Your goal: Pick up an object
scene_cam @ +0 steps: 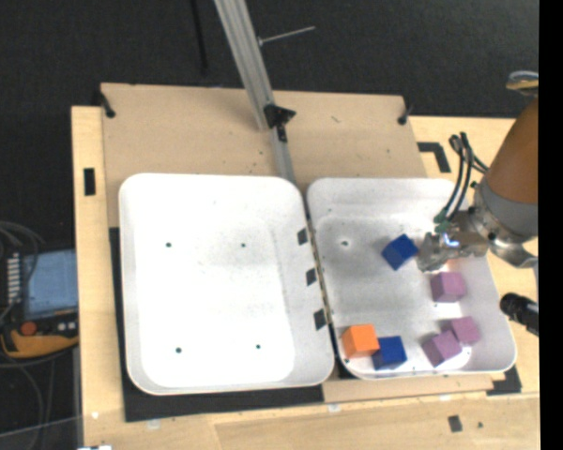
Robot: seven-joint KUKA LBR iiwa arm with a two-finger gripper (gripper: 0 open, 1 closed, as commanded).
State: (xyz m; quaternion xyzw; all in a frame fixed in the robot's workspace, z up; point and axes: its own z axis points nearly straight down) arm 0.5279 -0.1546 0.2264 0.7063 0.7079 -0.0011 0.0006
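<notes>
Two white bins, two blue cubes, three purple cubes, one orange cube

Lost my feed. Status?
Pincer low in right bin, beside blue cube, nothing seen held. Purple cube close below it.

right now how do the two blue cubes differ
The upper blue cube sits mid-bin right beside the gripper, apart from other blocks. The lower blue cube lies at the near rim of the right bin, touching the orange cube. The upper one is turned diagonally; the lower looks squarer to the rim. Both are blue, similar in size, in the same bin.
</notes>
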